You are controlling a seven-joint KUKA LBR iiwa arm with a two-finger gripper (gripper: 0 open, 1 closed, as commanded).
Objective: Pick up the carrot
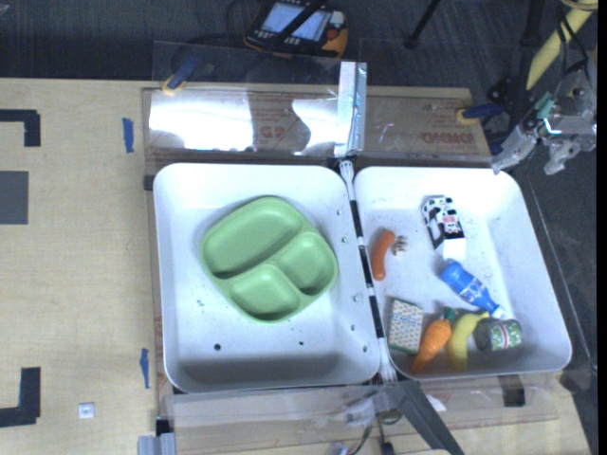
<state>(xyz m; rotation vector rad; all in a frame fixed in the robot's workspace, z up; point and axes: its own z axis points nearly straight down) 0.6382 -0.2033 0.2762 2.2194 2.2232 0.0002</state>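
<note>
Carrot: Your target, the carrot [433,338], lay near the front edge of the right bin [531,245], orange body pointing toward the front-left, green top toward the back-right.

Neighbours: It was wedged between a checkered packet [406,324] on its left and a banana [462,336] on its right, touching or nearly touching both. A small can [499,334] sat just beyond the banana, and a blue bottle [469,287] lay just behind the group.

Decoy: An orange sausage-shaped item [380,253] rested by the divider, well apart from the carrot.

Gripper: The gripper [545,136] hung outside the bin's back-right corner, far from the carrot. You could not tell how wide its claw stood; nothing was visibly in it.

Risks: You would likely have seen fingers land on the banana or packet, since there was little gap beside the carrot. A colour-led pick could have gone to the sausage-shaped item instead.

Surface: The bins were white and shallow; the left bin [180,254] held a green divided plate [268,257].

Room: A pale wooden bench [76,254] with black markers, and dark floor behind with a tablet-like device [292,22].
</note>
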